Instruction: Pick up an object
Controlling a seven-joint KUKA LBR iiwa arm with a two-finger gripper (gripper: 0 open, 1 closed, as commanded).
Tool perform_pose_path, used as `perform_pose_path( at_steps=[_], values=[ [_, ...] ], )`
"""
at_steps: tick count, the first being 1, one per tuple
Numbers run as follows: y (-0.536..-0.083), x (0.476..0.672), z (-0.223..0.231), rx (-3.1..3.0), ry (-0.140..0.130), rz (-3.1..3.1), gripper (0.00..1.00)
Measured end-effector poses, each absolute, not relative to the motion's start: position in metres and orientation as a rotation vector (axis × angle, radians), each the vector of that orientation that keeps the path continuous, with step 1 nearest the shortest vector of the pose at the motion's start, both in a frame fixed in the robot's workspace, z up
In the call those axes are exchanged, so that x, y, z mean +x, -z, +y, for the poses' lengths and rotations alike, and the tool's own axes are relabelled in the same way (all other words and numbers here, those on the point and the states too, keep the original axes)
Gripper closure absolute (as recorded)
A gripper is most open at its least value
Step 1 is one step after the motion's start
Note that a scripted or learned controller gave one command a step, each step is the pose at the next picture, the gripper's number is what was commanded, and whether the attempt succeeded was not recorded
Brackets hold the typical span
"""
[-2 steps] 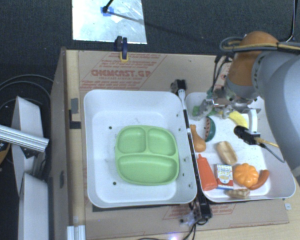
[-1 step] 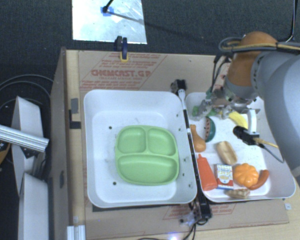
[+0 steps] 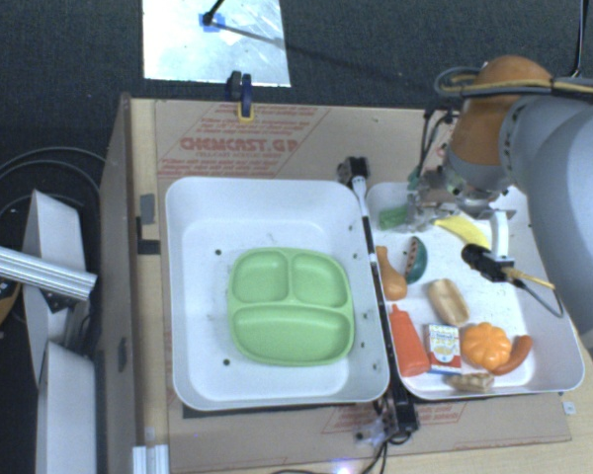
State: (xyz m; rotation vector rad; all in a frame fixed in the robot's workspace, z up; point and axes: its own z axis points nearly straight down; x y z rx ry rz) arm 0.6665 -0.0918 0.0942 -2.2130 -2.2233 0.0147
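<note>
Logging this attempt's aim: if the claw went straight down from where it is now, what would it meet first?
Probably the green item lying directly beneath the claw at the far end of the right bin, then the bin floor. Depth is unclear from this slanted view; the banana lies just beside that line.

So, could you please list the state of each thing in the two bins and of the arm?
Green divided plate: flat in the left bin, nothing on it.
Right bin: holds the toy foods.
Orange pumpkin: resting near the front.
Bread roll: lying loose.
Carrot: lying along the left wall.
Banana: lying beside the gripper.
Gripper: low over the right bin's back corner.
</note>
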Motion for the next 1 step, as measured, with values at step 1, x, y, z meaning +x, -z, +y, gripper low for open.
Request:
perform_pose_path(
  at_steps=[1],
  values=[
    [-0.1838, 0.5879, -0.1351, -2.229, 0.001, -2.219, 1.00]
  ],
)
